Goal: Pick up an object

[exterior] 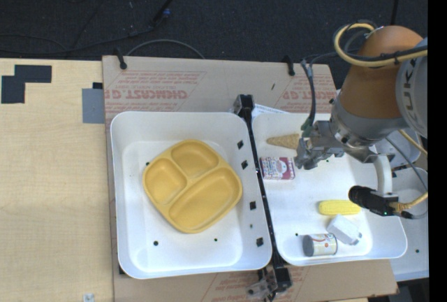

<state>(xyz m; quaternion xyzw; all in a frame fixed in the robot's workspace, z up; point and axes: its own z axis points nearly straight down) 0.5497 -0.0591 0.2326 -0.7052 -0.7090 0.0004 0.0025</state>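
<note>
Gripper (305, 154) over right bin (398, 245); finger state cannot be told.
Small packet (276, 168) just left of gripper; corn cob (339, 207) nearer the camera.

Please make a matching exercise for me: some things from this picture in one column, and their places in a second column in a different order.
Things:
1. yellow divided plate
2. corn cob
3. small can
4. ice cream cone

Places:
A. right bin, near its front edge, lying on its side
B. left bin, in the middle
C. right bin, far end, beside the tool
D. right bin, just above the white block

Pairs: 1-B, 2-D, 3-A, 4-C
</note>
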